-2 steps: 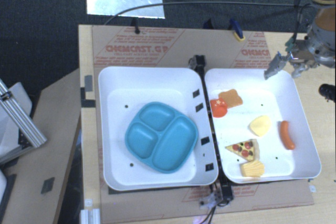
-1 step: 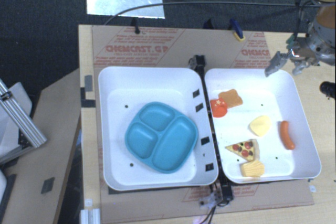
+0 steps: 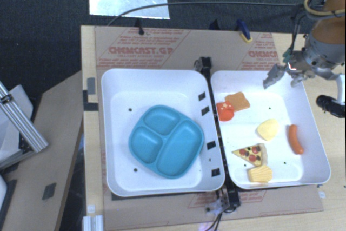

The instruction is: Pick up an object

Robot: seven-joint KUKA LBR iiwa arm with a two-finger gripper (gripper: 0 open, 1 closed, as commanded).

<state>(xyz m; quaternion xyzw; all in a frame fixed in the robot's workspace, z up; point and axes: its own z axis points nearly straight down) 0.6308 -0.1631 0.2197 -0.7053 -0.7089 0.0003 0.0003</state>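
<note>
My gripper [image 3: 285,77] hovers over right bin's [image 3: 313,132] far rim, fingers spread, grasping nothing. Nearest target: toast slice [image 3: 238,100] beside tomato [image 3: 225,111], far-left corner. Looks light, rigid, likely slick plastic; pinch across its narrow sides.

Bench [image 3: 89,132] under a printed cardboard sheet [image 3: 162,46] and two white bins [image 3: 116,116] side by side.

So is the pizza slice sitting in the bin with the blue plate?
No, the pizza slice lies in the right bin, while the blue plate is in the left bin.
</note>
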